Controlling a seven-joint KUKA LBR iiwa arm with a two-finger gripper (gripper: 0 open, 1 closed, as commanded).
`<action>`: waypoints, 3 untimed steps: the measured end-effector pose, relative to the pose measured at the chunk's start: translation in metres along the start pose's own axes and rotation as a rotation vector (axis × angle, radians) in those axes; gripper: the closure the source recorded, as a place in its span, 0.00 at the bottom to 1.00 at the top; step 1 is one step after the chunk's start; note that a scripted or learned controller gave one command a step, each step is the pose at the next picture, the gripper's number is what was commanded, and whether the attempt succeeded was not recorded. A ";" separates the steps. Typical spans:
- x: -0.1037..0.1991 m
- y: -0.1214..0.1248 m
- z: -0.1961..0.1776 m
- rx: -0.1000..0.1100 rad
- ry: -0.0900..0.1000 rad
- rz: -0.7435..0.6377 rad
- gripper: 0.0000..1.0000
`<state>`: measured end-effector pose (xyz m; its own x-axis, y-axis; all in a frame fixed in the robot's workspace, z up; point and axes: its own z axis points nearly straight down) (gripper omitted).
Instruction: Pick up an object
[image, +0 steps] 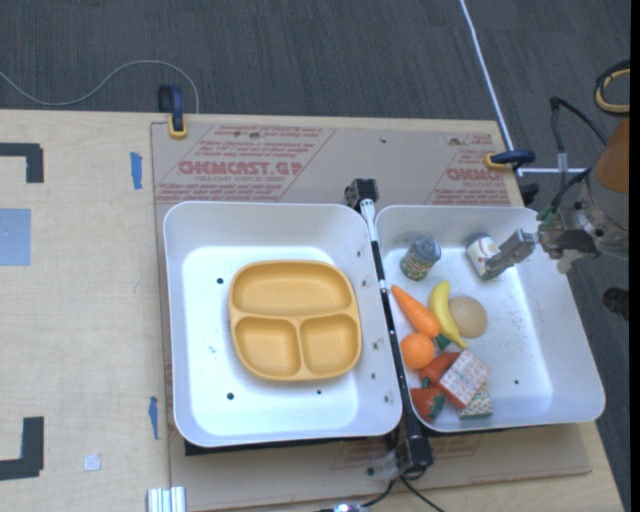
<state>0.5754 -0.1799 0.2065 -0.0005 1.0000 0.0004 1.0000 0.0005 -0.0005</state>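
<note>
We see gripper (505, 254) at right bin (560, 340) 1 o'clock corner, touching small white object (482, 250); jaws' state, we can't tell.

A small white object with a red mark (483, 250) is seen lying near the far edge of the right bin (560, 385), towards its middle, well apart from the items piled along the bin's left wall.

The bench (80, 300) is viewed from one fixed camera set above it, aimed downward at a slant — both white bins, left (185, 300) and right (560, 350), are taken in whole. The scene is seen from fairly far off — grey floor (300, 50) is included beyond.
</note>
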 end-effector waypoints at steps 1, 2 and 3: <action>0.056 -0.025 0.113 0.000 0.000 -0.001 0.00; 0.079 -0.073 0.118 -0.018 -0.017 0.012 0.00; 0.078 -0.071 0.105 -0.027 -0.021 0.009 1.00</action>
<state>0.5048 -0.1015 0.1014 0.0092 0.9997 -0.0206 0.9996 -0.0086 0.0270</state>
